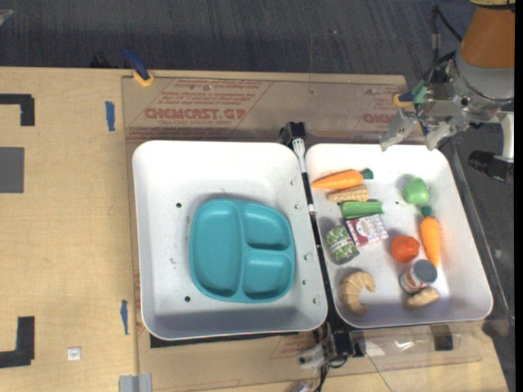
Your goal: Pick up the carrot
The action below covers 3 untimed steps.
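Gripper (415,134) hovers above right bin's (466,219) far rim, fingers apart, nothing between them; two carrots in that bin: one (342,179) near far-left corner, another (431,239) by right wall; risk: ambiguous target; cucumber (360,208), tomato (404,247) crowding, misgrasp likely.

Dark grey carpet floor (245,15) beyond a pale wooden bench (57,243) with black tape marks (20,109).
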Tool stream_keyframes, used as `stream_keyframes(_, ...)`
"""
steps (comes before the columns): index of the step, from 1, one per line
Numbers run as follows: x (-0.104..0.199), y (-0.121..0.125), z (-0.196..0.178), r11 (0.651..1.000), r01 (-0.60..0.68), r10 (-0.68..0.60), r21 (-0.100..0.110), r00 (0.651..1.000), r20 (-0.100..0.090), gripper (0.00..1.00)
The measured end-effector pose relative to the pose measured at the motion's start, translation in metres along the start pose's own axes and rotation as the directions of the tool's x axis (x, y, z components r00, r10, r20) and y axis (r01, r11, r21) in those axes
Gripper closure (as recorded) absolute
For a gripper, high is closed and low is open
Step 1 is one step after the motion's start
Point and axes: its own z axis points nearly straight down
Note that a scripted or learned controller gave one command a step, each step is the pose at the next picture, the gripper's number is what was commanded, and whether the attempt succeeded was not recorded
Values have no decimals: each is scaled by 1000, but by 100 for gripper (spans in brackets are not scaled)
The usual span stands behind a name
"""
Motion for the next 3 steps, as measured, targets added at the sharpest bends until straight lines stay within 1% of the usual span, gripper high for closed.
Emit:
stream_keyframes(1,18,3,175,997,77,-77,11,997,-3,0)
stream_keyframes(2,18,21,183,974,-225,224,34,974,10,0)
stream_keyframes(3,6,2,185,900,-436,436,-2,900,-4,0)
